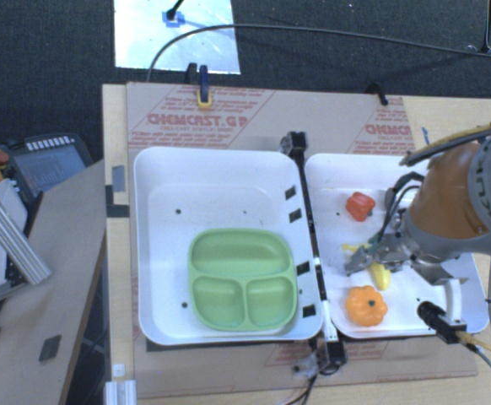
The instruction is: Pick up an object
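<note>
We take the small yellow object [380,276] in the right-hand shallow white bin [334,180] as the likely target; it lies just under the pincer [365,258], near the round orange pumpkin-like toy [366,305] and well below the small red pepper-like toy [360,206]. We cannot tell how the pincer stands. It could close beside the yellow piece, nudge it toward the orange toy, and come up bare. The green three-compartment plastic tray [243,278] sits in the left bin.
</note>
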